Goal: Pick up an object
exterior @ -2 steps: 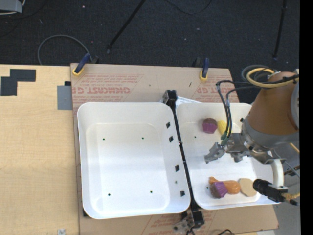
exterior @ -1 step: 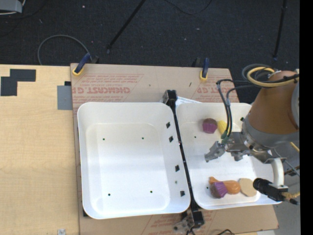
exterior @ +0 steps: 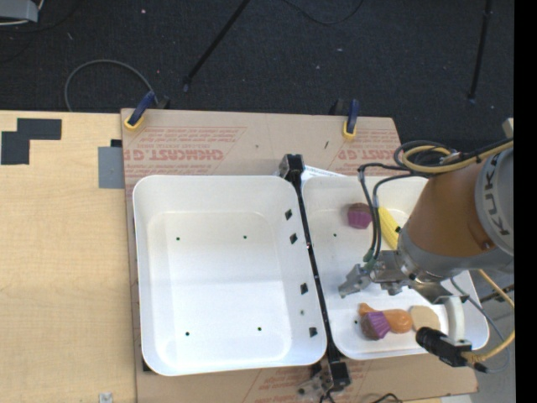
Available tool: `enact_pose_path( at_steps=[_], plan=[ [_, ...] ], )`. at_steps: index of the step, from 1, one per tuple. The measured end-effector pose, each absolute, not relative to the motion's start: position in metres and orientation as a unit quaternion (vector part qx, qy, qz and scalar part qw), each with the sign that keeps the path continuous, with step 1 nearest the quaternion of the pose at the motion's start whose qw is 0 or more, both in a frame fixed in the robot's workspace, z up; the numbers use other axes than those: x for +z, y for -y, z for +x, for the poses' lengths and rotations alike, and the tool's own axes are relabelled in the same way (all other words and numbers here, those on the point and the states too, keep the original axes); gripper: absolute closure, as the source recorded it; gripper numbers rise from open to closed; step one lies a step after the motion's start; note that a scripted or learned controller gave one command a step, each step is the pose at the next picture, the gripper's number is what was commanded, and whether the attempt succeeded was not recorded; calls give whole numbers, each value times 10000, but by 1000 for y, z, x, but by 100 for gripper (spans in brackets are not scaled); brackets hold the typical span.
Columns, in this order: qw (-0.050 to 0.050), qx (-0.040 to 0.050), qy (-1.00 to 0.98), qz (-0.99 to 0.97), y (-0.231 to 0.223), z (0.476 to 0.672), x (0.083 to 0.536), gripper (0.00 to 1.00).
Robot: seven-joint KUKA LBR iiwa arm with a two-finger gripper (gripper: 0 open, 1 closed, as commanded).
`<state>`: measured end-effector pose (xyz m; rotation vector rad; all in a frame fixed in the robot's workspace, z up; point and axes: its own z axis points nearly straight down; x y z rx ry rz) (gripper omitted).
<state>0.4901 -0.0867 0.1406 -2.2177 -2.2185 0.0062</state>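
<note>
Gripper [exterior: 357, 282], jaws apart and gripping nothing, hangs over the right bin [exterior: 340, 330]; nearest object, the brush [exterior: 384, 321], lies toward the front edge, long axis left-right.

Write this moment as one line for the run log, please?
arm: over right bin | claw: low, holds nothing seen | purple object: far end | orange-and-purple toy: near end | left bin: untouched

2 clamps [exterior: 140, 110] [exterior: 351, 117] | cardboard sheet [exterior: 252, 145] | possibly cables [exterior: 109, 78]
</note>
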Motion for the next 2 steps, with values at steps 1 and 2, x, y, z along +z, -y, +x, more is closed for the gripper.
enact_pose_path(
  at_steps=[1,2],
  plan=[
    [20,16,7072,-7071,86,489,88,0],
    [5,5,7067,-7075,87,490,100,100]
  ],
)
